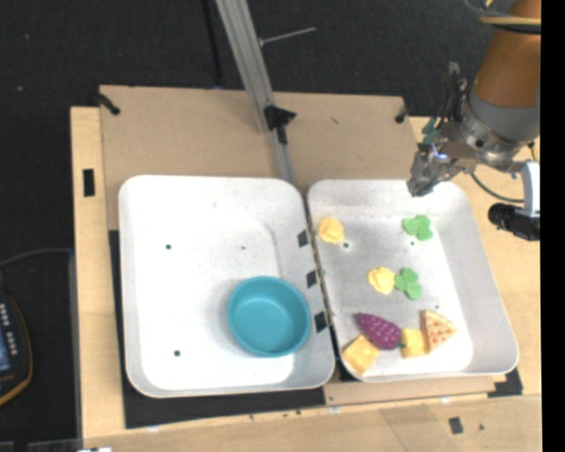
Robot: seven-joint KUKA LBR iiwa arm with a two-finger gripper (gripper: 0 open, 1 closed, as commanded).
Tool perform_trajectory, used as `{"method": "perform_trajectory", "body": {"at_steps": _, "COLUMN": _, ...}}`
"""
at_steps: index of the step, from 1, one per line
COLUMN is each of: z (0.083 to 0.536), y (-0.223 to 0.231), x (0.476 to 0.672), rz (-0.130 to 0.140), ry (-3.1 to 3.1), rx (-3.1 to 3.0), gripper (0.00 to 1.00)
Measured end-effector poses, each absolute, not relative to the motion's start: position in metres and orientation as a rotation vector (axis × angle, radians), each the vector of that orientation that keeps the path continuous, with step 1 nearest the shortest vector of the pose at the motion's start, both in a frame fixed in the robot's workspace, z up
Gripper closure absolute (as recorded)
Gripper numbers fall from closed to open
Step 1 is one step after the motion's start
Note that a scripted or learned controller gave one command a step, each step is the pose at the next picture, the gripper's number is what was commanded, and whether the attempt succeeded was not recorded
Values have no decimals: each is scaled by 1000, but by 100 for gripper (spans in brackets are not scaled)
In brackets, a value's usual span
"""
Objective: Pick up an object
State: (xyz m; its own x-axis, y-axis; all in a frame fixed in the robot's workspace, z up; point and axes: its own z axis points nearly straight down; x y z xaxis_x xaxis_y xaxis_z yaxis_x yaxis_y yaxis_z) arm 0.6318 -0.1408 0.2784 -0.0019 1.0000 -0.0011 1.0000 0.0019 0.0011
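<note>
Toy food in the right bin (485, 281); claw (422, 183) poised over its far rim.

Nearest the camera, along the right bin's front edge, lie a yellow block (361, 354), a purple grape bunch (379, 330) with its long axis slanting from upper left to lower right, a small yellow piece (412, 343) and a pizza slice (438, 329) whose tip points toward the far side. The left bin (160, 252) holds a blue bowl (267, 315), upright, near its front right. Mid-bin on the right, a yellow shell (381, 280) touches a green piece (410, 282). Farther back, a yellow chunk (331, 231) sits by the divider and a second green piece (417, 226) lies just in front of the claw. The claw hangs above the far rim, gripping nothing visible; whether its fingers are spread or closed cannot be told. The counter (198, 139) is tan board.
</note>
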Motion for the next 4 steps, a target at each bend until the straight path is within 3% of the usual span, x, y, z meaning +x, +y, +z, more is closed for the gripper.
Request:
{"method": "perform_trajectory", "body": {"at_steps": 3, "z": 238, "y": 0, "x": 656, "rz": -3, "ry": 2229, "rx": 2217, "gripper": 100}}
{"method": "perform_trajectory", "body": {"at_steps": 4, "z": 244, "y": 59, "x": 673, "rz": 5, "ry": 2229, "rx": 2212, "gripper": 100}}
